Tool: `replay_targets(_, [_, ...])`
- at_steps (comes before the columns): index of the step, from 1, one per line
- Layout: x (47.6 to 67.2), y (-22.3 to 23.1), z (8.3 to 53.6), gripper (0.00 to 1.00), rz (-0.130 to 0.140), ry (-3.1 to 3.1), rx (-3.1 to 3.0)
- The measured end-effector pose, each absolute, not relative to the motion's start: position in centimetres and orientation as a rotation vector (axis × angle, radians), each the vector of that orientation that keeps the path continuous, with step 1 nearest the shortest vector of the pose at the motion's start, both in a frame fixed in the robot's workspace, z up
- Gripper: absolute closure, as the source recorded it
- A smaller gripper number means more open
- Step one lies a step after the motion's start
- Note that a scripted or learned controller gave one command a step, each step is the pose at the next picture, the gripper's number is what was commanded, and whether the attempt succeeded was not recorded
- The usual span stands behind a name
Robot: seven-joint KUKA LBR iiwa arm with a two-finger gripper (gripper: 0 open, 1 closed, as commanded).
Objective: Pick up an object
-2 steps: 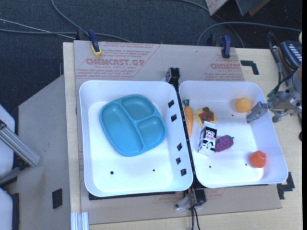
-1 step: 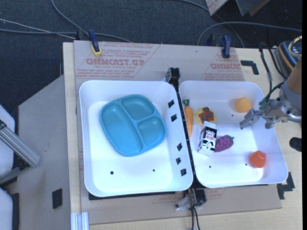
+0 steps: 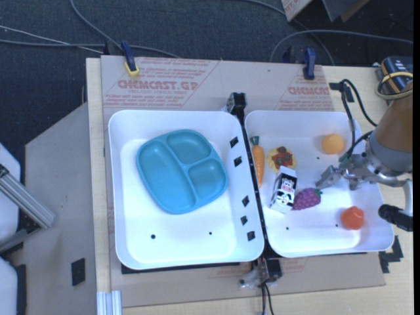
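The right bin (image 3: 308, 243) holds several toys. An orange carrot (image 3: 257, 163) lies along its left wall, with a yellow piece topped in red (image 3: 281, 157) beside it. A black-and-white milk carton (image 3: 284, 190) touches a purple grape bunch (image 3: 306, 199). An orange ball (image 3: 333, 143) sits at the back and a red-orange fruit (image 3: 352, 218) at the front right. My gripper (image 3: 338, 178) hangs over the bin's right half, just right of the grapes and between the ball and the red-orange fruit. It is open and holds nothing.
The left bin (image 3: 131, 235) carries a blue sectioned plate (image 3: 182, 169). A black divider with clips (image 3: 244, 176) runs between the bins. Cables trail along the right bin's far right side, and two clamps (image 3: 129, 59) hold the back board.
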State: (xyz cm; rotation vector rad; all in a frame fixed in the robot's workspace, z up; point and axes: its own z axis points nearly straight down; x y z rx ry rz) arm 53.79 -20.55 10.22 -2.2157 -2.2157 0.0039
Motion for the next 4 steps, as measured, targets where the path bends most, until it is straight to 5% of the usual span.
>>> replay_targets(1, [53.8,-20.5,8.4,0.0,0.002,-2.219,-2.218])
replay_targets(2, [53.9,-20.5,9.6,1.0,-0.002,-2.221,-2.22])
replay_targets(4, [55.3,-21.1,21.0,1.0,-0.005,-2.229,-2.225])
